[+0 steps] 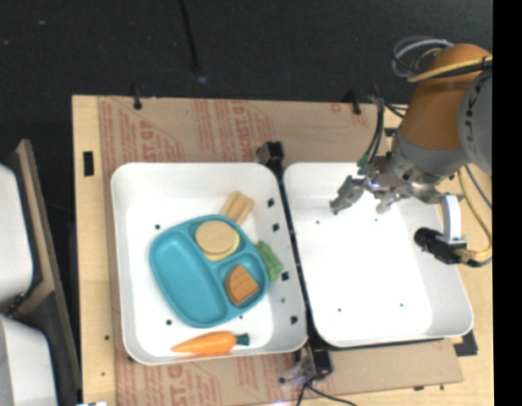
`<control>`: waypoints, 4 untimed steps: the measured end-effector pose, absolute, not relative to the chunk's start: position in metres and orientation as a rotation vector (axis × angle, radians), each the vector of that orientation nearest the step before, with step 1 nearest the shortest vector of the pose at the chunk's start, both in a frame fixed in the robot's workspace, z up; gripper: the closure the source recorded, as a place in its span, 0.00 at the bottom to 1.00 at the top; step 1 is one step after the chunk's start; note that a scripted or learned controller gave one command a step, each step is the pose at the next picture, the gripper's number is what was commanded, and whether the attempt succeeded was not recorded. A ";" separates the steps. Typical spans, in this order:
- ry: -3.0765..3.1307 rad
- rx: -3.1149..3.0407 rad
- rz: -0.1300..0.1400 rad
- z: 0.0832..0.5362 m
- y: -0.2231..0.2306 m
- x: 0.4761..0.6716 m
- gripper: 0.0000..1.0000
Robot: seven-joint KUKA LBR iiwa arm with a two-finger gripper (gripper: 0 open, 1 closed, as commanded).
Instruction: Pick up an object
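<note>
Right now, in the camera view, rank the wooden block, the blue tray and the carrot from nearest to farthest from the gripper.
The gripper hangs over the right bin; all three things lie in the left bin.
1. Wooden block, at the tray's upper edge, nearest.
2. Blue tray, mid-bin.
3. Carrot, by the bin's lower wall, farthest.

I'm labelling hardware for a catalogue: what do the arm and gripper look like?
The arm is grey with a broad orange band above the wrist, and thin cables loop at its top. The gripper is grey metal with two slim fingers. A black cable trails beside it.
</note>
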State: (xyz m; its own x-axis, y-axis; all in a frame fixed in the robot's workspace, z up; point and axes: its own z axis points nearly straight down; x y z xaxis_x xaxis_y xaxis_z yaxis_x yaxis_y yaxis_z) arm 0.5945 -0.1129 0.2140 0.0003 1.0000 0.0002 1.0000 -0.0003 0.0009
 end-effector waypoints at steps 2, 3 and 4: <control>2.217 2.224 -0.001 0.162 -0.166 0.586 0.00; 2.217 2.221 0.002 0.194 -0.186 0.598 0.00; 2.219 2.227 -0.004 0.155 -0.220 0.576 0.00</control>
